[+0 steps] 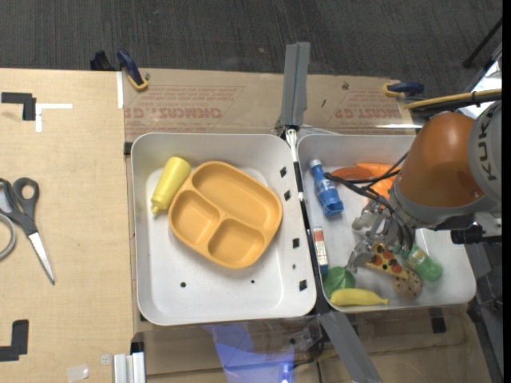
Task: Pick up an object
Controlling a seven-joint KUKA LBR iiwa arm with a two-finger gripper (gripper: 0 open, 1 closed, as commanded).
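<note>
Your tool (374, 242) hangs low in the right bin (455, 294), touching the spotted giraffe toy (394, 266); you cannot tell its grip.

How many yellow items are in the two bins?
3: a yellow squeeze bottle and a yellow divided plastic plate in the left bin, a yellow toy banana in the right. The arm may hide more.

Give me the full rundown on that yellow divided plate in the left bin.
The yellow divided plate looks like smooth moulded plastic, a rounded rectangle with three compartments: one large along its upper side, two smaller below. It lies flat and right side up, turned at an angle, in the middle of the left bin. A yellow bottle lies against its upper-left edge. It looks undamaged.
</note>
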